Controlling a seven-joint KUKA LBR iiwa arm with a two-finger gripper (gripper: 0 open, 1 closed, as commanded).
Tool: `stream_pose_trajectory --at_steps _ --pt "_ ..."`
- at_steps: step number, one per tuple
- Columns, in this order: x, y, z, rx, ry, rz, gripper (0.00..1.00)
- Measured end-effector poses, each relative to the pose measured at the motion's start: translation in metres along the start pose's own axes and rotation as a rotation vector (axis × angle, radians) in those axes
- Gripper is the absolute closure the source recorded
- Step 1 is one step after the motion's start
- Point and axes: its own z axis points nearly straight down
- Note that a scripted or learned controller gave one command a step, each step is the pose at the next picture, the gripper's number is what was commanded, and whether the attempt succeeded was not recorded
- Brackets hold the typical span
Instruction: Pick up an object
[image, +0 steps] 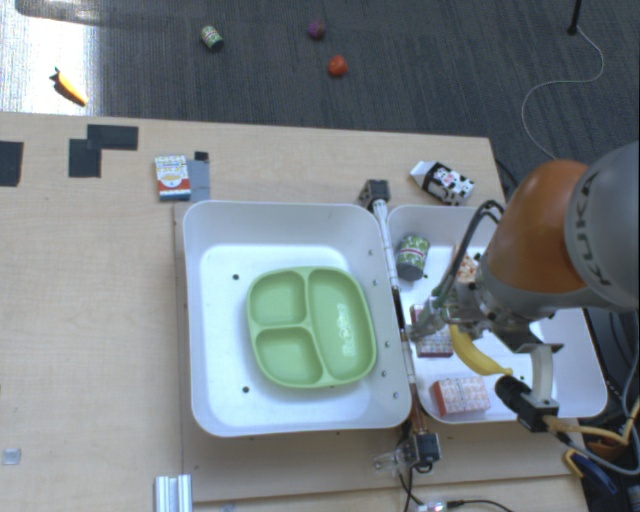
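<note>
Nearest, my grey arm (560, 250) reaches into the right bin (590, 400). I cannot tell my end effector's (440, 318) state. It hovers over a banana (478, 356) crowded by boxes (460, 396), risking a missed grasp.

Dark letters "KU" on the grey arm (600, 240) at the right edge, cut off by the frame — print on the small box (172, 177) at far left, too small to read — likewise the can (411, 255) label
</note>
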Motion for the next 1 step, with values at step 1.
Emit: stream_pose_trajectory --at_steps 1 --pt "-0.0219 -0.0005 0.0000 0.001 -0.001 0.001 1.00"
